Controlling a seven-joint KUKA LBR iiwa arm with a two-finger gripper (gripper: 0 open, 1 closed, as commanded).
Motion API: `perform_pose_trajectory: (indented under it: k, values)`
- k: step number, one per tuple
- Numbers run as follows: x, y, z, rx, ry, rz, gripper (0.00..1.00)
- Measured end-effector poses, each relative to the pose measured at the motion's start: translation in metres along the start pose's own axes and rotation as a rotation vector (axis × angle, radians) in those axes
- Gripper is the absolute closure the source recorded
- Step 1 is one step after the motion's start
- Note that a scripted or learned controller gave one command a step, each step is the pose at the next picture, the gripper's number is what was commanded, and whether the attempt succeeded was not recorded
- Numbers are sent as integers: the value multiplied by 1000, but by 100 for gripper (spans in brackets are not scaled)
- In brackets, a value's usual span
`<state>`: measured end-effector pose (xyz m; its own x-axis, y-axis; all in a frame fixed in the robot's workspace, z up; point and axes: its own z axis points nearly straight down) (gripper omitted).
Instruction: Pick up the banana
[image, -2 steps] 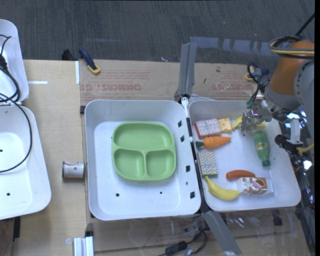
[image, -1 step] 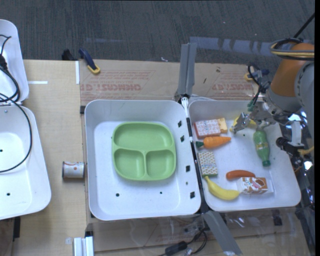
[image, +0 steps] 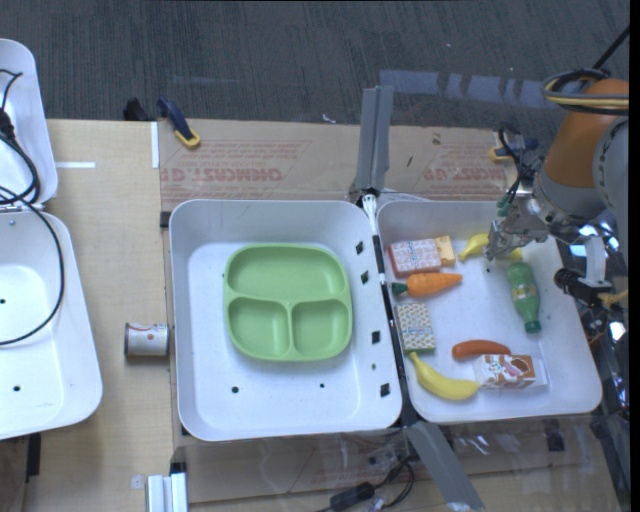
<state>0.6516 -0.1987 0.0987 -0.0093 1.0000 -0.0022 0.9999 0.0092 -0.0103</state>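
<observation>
Right bin crowded, little free floor except along its far right; left bin holds a green tray. Arm enters from right, gripper low at the right bin's back edge, finger state can't tell. Banana, yellow, curved, lies at the front-left, beside a red sausage and carton.

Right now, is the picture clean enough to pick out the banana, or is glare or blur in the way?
Camera view: even light, soft shadows, no glare on the right bin; banana sharp at its front edge; gripper slightly blurred near a second yellow piece.
</observation>
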Motion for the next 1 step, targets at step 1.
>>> perform_pose_trajectory:
  k: [1]
  values:
    - [13, 0, 2, 15, 23, -10, 0]
